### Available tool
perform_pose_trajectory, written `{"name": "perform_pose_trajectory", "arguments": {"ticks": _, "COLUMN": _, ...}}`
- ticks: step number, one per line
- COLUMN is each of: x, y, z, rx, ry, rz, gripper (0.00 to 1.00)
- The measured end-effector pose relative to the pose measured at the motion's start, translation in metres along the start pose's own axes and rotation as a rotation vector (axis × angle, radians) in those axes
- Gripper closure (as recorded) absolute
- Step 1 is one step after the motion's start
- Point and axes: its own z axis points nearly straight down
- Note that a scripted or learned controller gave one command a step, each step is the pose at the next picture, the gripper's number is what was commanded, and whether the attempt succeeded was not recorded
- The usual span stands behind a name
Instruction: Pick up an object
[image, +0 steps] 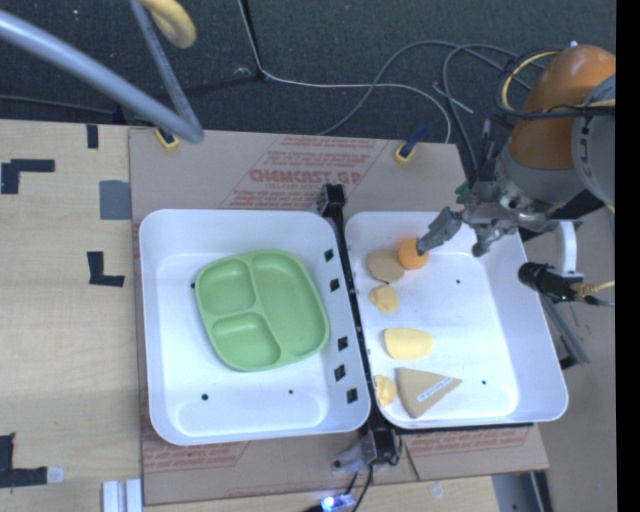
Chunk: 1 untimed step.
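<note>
My gripper (461, 241) hangs over the back of the right bin (500, 330), open, with nothing between its fingers. Its left fingertip (430, 243) sits just right of a small orange ball (410, 256), close to touching it. A tan rounded piece (383, 266) lies against the ball's left side. Further forward along the bin's left side lie a small yellow chunk (384, 298), a pale yellow oval piece (408, 344), a tiny yellow bit (384, 389) and a tan wedge (426, 390).
The left bin (170, 390) holds a green divided plate (262, 308). A black divider with clips (342, 300) runs between the bins. Cables trail across the dark floor behind the bench, and a black fitting (545, 278) sticks out at the right bin's far edge.
</note>
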Motion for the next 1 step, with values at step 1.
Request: {"name": "perform_pose_trajectory", "arguments": {"ticks": 1, "x": 0.0005, "y": 0.0023, "z": -0.0091, "rx": -0.013, "ry": -0.002, "rz": -0.004, "gripper": 0.00}}
